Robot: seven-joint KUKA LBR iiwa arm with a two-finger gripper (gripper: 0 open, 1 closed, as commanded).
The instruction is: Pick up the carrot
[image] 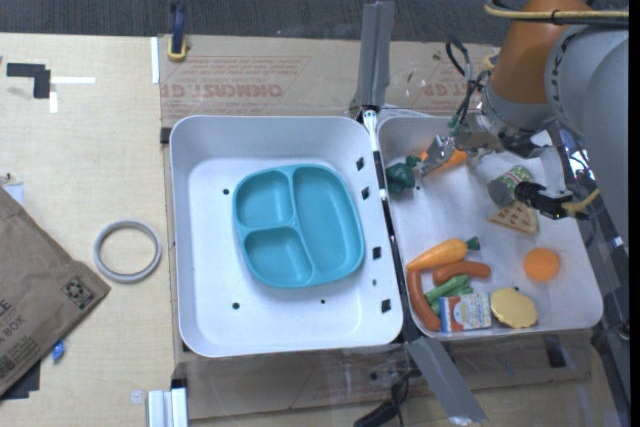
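Note:
Two carrots are in the right bin (575, 310). One orange carrot (437, 254) with a small green tip lies flat near the bin's middle front. A second carrot (455, 159) with a leafy green top (401, 177) sits at the bin's back left, tilted. My gripper (438, 155) is at this second carrot, its grey fingers closed on the orange body. The arm's orange band and wrist hang over the bin's back right corner.
Also in the right bin are red sausages (421, 301), a small carton (465, 311), a yellow cookie (514, 308), an orange (541, 264), a wedge (513, 219) and a can (511, 183). The left bin (195, 245) holds a blue divided plate (298, 223). A tape ring (127, 248) lies on the bench.

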